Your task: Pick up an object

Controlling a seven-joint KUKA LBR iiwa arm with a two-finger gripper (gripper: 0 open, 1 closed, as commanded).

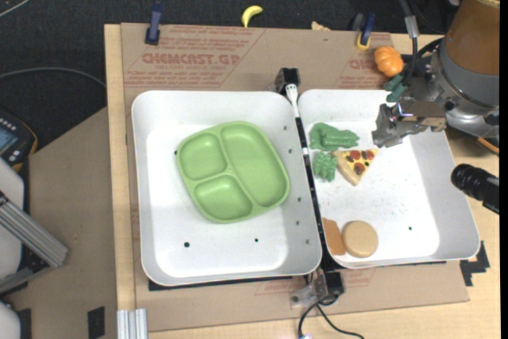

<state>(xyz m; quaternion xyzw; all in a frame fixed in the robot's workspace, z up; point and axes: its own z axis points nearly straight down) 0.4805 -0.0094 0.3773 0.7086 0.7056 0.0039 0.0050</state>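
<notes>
Jaws on my gripper [389,136] are too dark to make out, so I cannot tell their state. It hangs over the right bin [432,202], just beside the pizza slice [355,163] (green toys [329,137] lie near it).

Cardboard-topped bench [198,59], two white bins side by side, left bin [159,242], right bin [444,226], orange toy [387,59] and yellow banana [252,13] at the far edge
</notes>
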